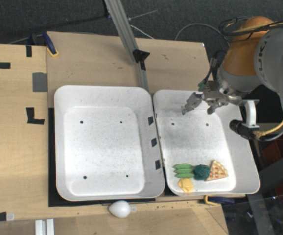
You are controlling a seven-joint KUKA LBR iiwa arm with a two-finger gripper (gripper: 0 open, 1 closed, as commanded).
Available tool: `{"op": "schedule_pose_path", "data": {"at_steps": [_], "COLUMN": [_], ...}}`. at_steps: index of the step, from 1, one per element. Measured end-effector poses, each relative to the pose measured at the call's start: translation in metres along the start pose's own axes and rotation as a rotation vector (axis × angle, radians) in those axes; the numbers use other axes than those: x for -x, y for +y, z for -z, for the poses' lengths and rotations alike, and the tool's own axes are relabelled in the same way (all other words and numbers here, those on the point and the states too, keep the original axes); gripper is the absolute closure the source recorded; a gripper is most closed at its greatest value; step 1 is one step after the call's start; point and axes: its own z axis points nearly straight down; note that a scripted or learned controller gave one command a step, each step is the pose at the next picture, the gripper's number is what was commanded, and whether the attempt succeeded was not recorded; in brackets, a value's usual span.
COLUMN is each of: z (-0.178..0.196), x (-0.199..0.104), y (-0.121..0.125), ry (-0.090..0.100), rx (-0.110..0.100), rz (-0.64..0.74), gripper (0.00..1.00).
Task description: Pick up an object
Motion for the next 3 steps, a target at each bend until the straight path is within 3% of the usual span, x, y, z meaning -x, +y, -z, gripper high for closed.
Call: {"op": "schedule_pose_path", "data": {"at_steps": [2,3], "z": [-0.107,-0.095], "x": [-0.003,-0.004], "y": [0.005,0.006], "ry": [-0.002,0.000], "rx": [0.006,0.006], "rz": [0.000,0.001], "gripper": [0.00,1.00]}}
